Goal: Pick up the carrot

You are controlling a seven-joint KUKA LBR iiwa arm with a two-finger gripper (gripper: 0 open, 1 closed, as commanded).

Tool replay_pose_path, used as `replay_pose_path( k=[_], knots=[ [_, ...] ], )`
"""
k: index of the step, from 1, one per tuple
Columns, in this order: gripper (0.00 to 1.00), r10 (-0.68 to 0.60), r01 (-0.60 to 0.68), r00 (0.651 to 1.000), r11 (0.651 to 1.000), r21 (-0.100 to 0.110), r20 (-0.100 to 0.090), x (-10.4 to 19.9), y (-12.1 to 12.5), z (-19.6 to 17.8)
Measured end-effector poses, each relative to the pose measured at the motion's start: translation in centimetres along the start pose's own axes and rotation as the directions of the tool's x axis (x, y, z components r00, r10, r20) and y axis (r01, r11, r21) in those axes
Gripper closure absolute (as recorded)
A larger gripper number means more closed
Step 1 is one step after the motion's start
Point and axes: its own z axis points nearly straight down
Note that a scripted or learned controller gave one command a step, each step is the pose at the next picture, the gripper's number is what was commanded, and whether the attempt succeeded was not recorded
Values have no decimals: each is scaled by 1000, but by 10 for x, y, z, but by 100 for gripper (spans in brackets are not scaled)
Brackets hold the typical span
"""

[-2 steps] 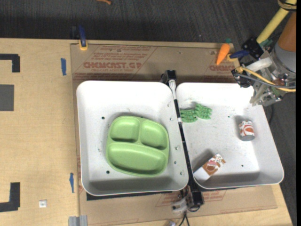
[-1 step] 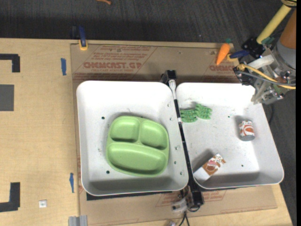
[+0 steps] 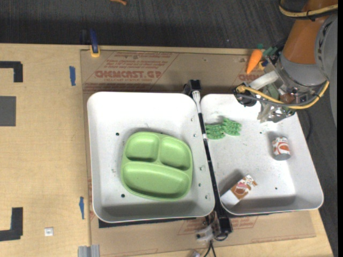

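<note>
One carrot (image 3: 253, 60) lies outside the bins on the bench (image 3: 43, 143), just beyond the right bin's (image 3: 305, 197) far edge, left of and beyond the gripper (image 3: 273, 113). Gripper state cannot be determined. One green divided plate (image 3: 157, 165) occupies the left bin (image 3: 102, 143). Right bin contents: one green leafy item (image 3: 223, 128), one can (image 3: 281, 146), one packet (image 3: 243, 187).
</note>
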Motion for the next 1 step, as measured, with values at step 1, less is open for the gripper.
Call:
replay_pose_path(
  k=[1],
  knots=[
    [100, -2, 2, 1000, 1000, 0, 0, 0, 0, -10]
  ],
)
